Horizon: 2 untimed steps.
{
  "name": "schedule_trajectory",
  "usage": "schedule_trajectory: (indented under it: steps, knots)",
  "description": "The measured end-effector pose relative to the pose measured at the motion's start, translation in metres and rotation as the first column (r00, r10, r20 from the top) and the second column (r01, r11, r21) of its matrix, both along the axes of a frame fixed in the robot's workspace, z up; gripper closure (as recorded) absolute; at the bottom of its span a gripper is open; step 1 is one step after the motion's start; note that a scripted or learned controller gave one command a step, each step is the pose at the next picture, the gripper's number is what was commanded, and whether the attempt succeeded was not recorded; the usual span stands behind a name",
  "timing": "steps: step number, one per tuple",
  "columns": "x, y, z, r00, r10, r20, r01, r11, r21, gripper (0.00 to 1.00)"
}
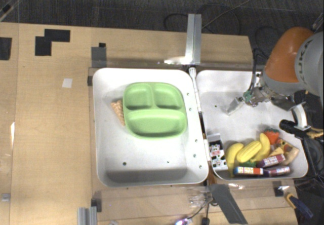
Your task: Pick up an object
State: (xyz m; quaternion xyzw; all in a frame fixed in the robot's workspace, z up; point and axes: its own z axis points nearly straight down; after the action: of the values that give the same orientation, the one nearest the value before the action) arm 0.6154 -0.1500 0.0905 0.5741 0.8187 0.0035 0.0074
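My gripper (235, 105) hangs over the upper middle of the right bin (223, 84), above bare bin floor, with nothing seen in it. A pile of objects lies in that bin's lower right corner: yellow bananas (246, 151), a red and white marker (249, 171), a dark tube (276, 170) and small orange and brown pieces (283, 148). A small black and white printed item (215, 149) lies at the bin's left wall. The pile sits well below and to the right of the gripper.
The left bin (147, 168) holds a green divided plate (153, 109) with a tan textured item (118, 111) poking out at its left edge. A metal post (194, 36) stands behind the wall between the bins. The arm's orange band (284, 61) rises at the right.
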Motion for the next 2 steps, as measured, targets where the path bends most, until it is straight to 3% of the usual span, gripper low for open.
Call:
schedule_trajectory:
  steps: [1,2]
  knots:
    - [-0.076,0.050,0.002,0.996,0.086,0.002,-0.086,0.996,0.000,0.00]
    - [-0.004,0.052,0.001,0.991,0.136,0.002,-0.136,0.991,-0.001,0.00]
